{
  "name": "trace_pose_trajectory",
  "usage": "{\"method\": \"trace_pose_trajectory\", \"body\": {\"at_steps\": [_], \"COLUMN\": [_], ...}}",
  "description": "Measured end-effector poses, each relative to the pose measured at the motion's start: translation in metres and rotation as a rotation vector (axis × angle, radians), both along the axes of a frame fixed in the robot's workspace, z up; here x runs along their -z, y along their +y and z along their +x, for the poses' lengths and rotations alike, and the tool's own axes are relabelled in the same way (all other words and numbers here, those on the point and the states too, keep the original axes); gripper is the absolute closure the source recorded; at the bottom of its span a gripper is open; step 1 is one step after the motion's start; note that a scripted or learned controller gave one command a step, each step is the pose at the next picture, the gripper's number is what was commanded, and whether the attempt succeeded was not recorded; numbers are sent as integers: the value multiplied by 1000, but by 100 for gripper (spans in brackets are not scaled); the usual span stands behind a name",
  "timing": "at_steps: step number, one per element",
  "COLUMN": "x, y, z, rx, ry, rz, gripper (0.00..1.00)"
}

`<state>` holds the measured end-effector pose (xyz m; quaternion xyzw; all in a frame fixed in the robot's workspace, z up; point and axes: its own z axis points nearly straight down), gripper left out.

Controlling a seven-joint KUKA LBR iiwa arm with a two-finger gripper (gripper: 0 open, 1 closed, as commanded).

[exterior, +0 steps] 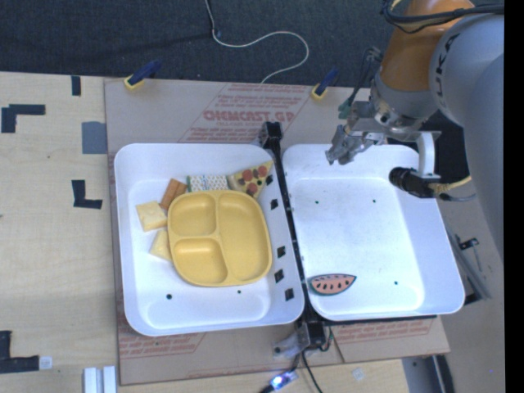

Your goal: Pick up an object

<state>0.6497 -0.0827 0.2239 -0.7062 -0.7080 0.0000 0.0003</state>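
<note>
A watermelon slice (331,283) lies flat near the front edge of the right bin (426,252). In the left bin (131,219) a yellow divided plate (219,237) rests on the floor. Tan cracker-like pieces (151,215), an orange piece (172,191) and a pizza slice (252,178) lie around its back and left sides. My gripper (342,152) hangs over the back left corner of the right bin, far from the watermelon slice. It is open, with nothing between its fingers.
A black divider (282,211) runs between the two bins. The grey arm with its orange band (417,31) fills the upper right. A black hose fitting (409,180) overhangs the right bin's back right. A white cable (262,43) lies behind the bins.
</note>
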Motion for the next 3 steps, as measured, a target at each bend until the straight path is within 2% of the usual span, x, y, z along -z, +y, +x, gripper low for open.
{"method": "trace_pose_trajectory", "body": {"at_steps": [1,2,3], "x": [-11,11,-11], "y": [3,6,5], "z": [-11,-12,-11], "rx": [1,2,2], "ry": [0,3,-1], "rz": [0,-1,0], "gripper": [100,100,100]}}
